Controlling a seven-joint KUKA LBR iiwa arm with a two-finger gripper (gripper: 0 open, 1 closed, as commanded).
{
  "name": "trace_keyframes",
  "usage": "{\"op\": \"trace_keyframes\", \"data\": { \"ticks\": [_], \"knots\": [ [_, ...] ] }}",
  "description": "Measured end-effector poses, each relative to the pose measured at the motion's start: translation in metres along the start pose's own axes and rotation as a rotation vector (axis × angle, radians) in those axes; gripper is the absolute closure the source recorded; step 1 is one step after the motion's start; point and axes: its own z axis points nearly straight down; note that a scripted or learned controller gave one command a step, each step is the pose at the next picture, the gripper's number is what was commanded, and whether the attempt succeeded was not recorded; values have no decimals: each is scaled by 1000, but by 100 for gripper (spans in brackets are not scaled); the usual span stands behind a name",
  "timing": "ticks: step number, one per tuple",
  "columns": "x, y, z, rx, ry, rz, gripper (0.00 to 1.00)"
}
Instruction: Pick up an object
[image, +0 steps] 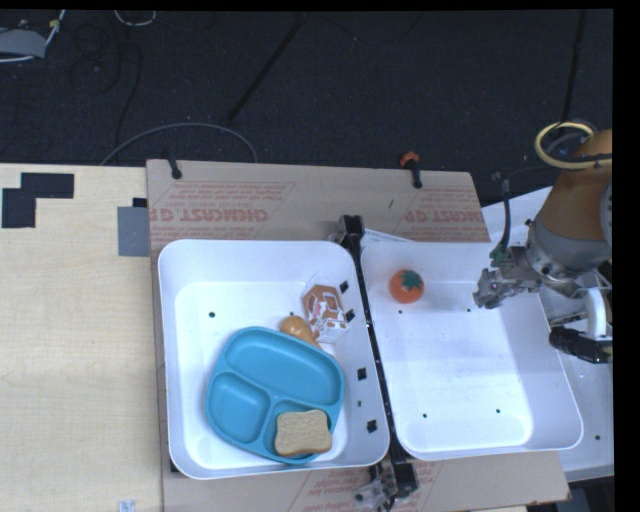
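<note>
The orange fruit (406, 285) with its green top sits alone near the upper left corner of the right bin (500, 425), close to the divider. I see the gripper (490, 288) to its right, over the same bin's upper right part, apart from the fruit and carrying nothing; I cannot tell whether it is spread or closed.

Risks, as I judge them: the fruit is round, so a descent slightly off centre may nudge it and send it rolling toward the bin wall. Its nearness to the divider leaves little room on that side.

Count, right bin: one fruit. Left bin (180, 300): one blue divided tray (250, 385); one slice of bread (302, 432) in the tray's lower right compartment; one crumpled wrapper (325, 307) above the tray; one small yellow-orange item (296, 327) touching the tray's upper rim.
</note>
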Motion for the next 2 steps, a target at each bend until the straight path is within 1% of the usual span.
{"op": "trace_keyframes", "data": {
  "ticks": [1, 2],
  "knots": [
    [0, 11, -56, -2, -1, -4, 100],
    [9, 14, -105, -1, 0, -5, 100]
  ]
}}
